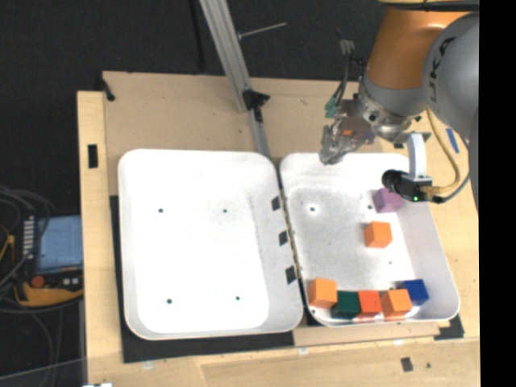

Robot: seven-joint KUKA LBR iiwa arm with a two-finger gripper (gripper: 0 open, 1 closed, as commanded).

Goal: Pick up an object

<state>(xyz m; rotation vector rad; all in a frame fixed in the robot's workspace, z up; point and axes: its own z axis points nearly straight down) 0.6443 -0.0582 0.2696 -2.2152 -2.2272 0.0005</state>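
Blocks sitting in rt bin (pixel 435 240): orange cube (pixel 377 234) alone mid-bin, purple block (pixel 387 199) near far rt wall, and along near edge a row touching or nearly so — orange (pixel 323 291), green (pixel 347 303), orange-red (pixel 369 301), orange (pixel 396 301), blue (pixel 415 290). Gripper (pixel 333 153) hanging over far-left corner of rt bin, well apart from all blocks, nothing seen in it; can't tell how far it's open. Left bin (pixel 193 240) lying just beside rt one on tan bench (pixel 185 95), black mat (pixel 201 347) showing under bins' near edge, metal rail (pixel 230 51) slanting in from the back, dark carpet (pixel 48 39) around, blue device w/ cables (pixel 58 244) resting on floor at left.
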